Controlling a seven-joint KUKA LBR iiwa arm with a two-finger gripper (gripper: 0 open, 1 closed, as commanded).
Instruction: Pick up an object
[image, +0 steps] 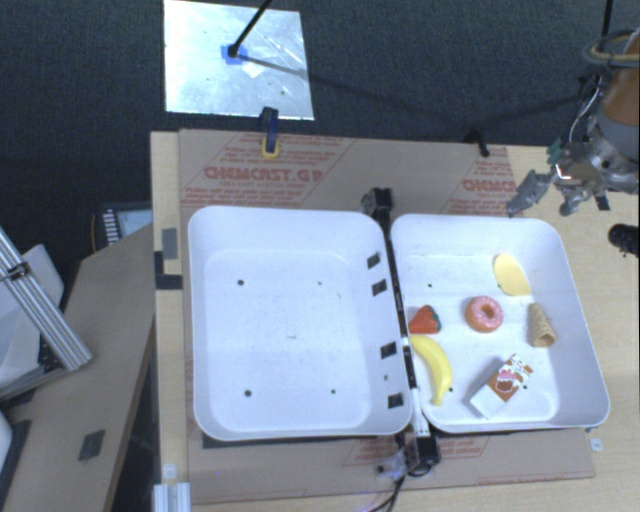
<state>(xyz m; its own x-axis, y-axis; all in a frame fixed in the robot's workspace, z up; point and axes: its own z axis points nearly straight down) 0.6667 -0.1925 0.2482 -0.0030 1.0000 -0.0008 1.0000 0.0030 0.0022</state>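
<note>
Gripper parked high at the far right, five small items waiting in the right bin.

I see my gripper (548, 190) hovering beyond the far right corner of the right bin (570, 262), fingers spread apart with nothing between them. The task names no particular object, so I choose among those in the right bin: a yellow banana (433, 365) near the centre divider, a red strawberry (425, 320) just above it, a pink donut (484, 313), a pale yellow piece (510, 273), a tan cone (541, 324) and a small red-and-white box (504, 384). I judge them all light toy pieces, probably smooth and a bit slippery. The donut looks the easiest: I'd pinch across its ring. The banana I'd take across its narrow middle; it lies close to the wall. The left bin (210, 300) holds nothing I need.
</note>
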